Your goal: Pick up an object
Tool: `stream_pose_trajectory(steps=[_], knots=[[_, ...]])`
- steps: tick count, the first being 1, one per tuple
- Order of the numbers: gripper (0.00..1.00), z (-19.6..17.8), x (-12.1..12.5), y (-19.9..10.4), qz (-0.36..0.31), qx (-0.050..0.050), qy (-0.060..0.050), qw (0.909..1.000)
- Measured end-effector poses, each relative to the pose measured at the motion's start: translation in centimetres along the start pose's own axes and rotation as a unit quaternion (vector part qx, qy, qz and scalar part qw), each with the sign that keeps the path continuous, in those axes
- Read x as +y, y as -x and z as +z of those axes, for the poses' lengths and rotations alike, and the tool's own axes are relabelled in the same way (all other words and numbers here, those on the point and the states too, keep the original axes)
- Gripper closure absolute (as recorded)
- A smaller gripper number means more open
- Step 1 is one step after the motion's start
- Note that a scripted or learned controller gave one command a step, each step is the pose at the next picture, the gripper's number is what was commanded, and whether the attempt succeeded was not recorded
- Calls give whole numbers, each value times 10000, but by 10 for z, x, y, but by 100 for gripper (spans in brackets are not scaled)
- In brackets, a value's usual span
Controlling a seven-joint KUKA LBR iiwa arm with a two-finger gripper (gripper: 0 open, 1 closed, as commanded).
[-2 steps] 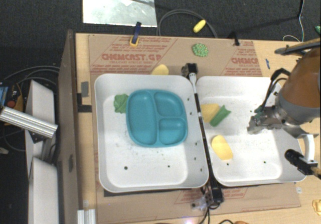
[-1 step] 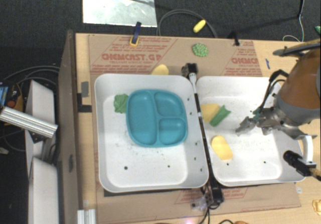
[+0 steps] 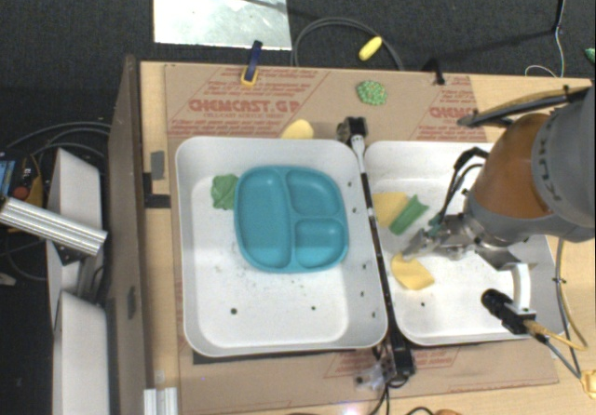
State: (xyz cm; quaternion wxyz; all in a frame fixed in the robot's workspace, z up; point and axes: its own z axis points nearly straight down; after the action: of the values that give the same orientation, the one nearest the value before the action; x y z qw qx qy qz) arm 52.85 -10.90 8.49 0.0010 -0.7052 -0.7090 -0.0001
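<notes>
Camera view: tool [image 3: 430,241] hangs above yellow wedge [image 3: 412,273], finger state impossible to tell; wedge looks light, firm, best pinched across its flat sides.

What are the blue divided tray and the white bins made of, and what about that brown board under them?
The blue tray looks like moulded plastic: one even colour, rounded compartments, soft sheen. The left bin and right bin also seem plastic, smooth matte white with rounded corners, though coated metal can't be ruled out. The brown board looks like cardboard or paper masking: dull surface with red printed lettering.
</notes>
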Motion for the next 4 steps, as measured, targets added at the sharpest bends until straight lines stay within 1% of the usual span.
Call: stream_pose_trajectory(steps=[1,2,3,4], knots=[[0,-1,70,72,17,-38,53,10000],[0,1,28,12,-8,9,-6,10000],[0,-1,99,-26,-25,-9,49,10000],[0,0,93,-9,23,-14,15,10000]])
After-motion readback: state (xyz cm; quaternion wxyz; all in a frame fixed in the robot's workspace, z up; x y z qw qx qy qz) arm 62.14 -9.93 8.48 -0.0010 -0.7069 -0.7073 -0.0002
